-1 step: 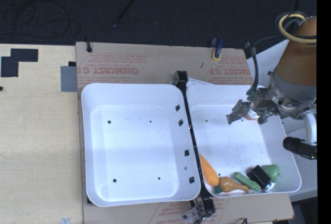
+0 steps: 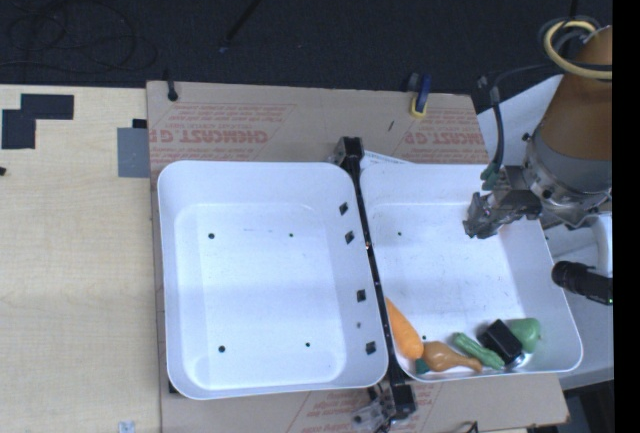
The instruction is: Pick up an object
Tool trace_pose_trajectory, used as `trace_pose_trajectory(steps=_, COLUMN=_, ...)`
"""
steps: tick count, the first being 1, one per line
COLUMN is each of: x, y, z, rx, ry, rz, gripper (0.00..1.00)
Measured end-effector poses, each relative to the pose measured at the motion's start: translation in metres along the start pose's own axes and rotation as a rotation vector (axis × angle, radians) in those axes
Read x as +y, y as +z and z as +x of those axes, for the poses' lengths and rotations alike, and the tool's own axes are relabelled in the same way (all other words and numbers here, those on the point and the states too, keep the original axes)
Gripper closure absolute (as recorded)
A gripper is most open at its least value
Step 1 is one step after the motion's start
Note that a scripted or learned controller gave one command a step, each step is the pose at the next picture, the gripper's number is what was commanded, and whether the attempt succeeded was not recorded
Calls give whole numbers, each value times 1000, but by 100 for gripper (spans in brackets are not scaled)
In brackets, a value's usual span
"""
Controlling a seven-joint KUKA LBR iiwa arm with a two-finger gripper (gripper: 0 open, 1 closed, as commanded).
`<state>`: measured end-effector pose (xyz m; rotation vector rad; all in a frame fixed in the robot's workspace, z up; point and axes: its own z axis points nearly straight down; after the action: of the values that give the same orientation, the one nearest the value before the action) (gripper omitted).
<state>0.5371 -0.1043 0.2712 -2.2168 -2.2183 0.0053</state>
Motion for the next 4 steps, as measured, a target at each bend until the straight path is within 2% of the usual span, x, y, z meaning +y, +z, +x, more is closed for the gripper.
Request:
trace_pose_trajectory(steps=3, x=0, y=-27, z=-3, rx=1, ry=8, rz=5, gripper=100)
trace_pose_trajectory(steps=4, x=-20, y=90, z=74, rx=3, ry=-4, rz=10, gripper=100)
